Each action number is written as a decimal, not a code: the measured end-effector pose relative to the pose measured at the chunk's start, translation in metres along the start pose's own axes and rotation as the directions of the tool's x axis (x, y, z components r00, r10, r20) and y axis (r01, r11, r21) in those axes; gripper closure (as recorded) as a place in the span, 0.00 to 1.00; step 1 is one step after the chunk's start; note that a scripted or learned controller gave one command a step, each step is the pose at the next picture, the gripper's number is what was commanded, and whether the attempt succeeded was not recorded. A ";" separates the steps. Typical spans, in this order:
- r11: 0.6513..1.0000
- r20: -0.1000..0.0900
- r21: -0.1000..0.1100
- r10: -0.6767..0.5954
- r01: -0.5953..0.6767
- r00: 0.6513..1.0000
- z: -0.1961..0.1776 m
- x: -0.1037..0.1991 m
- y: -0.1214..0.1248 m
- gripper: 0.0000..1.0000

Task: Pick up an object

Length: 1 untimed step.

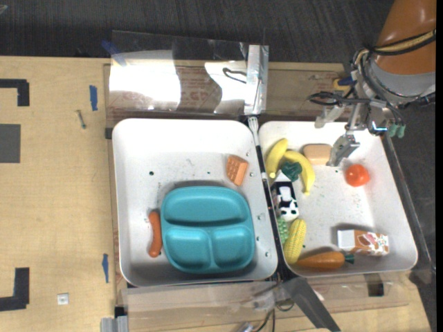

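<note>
My gripper (342, 149) hangs over the back of the right bin (398, 206), with the grey arm and its orange band reaching in from the upper right. Just left of it lies a tan block (315, 153). A red tomato (357, 176) sits just below and right of it. A yellow banana bunch (289, 160) lies by the bin's left wall. Nothing shows between the gripper and these objects.
The right bin also holds a black-and-white toy (285, 198), a corn cob (295, 237), a carrot (322, 259) and a small carton (363, 241). The left bin (131, 158) holds a teal divided plate (208, 228), an orange wedge (237, 169) and a sausage (155, 234).
</note>
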State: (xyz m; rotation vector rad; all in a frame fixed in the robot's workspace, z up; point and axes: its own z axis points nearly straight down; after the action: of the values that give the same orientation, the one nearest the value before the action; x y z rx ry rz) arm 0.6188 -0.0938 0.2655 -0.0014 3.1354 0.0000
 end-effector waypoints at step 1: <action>0.999 -0.012 -0.002 -0.033 0.033 0.999 0.164 0.036 -0.022 0.00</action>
State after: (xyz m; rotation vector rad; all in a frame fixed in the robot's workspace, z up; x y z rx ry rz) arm 0.5839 -0.1154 0.1017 -0.0531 3.1469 0.0030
